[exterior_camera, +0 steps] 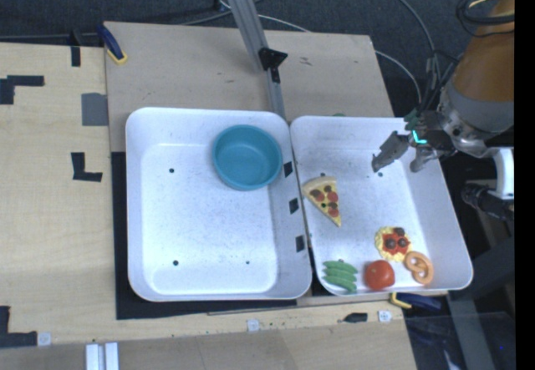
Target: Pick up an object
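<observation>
While the grey arm (pixel 485 76) with its orange band enters from the right of the camera view, its wrist bends down and leftward so that the pincer (pixel 399 154) hangs over the upper right part of the right bin (pixel 443 218). Two dark fingers (pixel 386 153) point down and to the left, standing apart from one another with nothing between them; whether their tips touch the bin floor cannot be told. All the small objects of that bin lie below the pincer in the view and apart from it. Nearest is a pizza slice (pixel 323 199), down and to the left, close to the wall shared by the two bins. Farther down, near the bin's lower edge, lie a green bean pod (pixel 340 274), a red tomato (pixel 379 275), a small yellow tart with red berries (pixel 392 240) and a pretzel (pixel 418 266), the last three grouped close together at the lower right. In the left bin (pixel 150 218), well apart from the pincer, a blue bowl (pixel 247 157) stands upright near the upper right corner. Both bins rest side by side on the bench (pixel 184 68), touching along their inner walls.
</observation>
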`<state>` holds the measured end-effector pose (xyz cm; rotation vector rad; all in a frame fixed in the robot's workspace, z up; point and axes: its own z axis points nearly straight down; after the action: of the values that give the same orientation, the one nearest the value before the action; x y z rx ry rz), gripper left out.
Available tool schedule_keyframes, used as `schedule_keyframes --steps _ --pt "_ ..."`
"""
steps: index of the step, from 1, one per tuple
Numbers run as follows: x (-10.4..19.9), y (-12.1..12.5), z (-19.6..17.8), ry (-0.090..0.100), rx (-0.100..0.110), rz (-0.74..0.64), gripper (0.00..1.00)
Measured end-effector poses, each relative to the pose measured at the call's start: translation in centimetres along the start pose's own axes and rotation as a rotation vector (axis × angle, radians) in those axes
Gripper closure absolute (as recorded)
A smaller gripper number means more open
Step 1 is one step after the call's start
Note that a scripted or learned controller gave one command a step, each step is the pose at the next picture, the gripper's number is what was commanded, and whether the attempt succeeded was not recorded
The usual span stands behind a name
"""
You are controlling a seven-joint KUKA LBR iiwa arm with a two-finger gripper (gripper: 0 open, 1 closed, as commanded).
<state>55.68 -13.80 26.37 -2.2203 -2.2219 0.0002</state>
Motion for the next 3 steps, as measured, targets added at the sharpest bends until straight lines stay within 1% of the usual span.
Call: schedule_keyframes --steps 1,2,3 --pt "0.0 0.0 0.0 0.000 0.000 0.000 0.00" --pt "0.5 0.1 6.2 0.001 0.006 0.000 0.00" --pt "0.1 -0.1 10.6 0.000 0.004 0.000 0.00"
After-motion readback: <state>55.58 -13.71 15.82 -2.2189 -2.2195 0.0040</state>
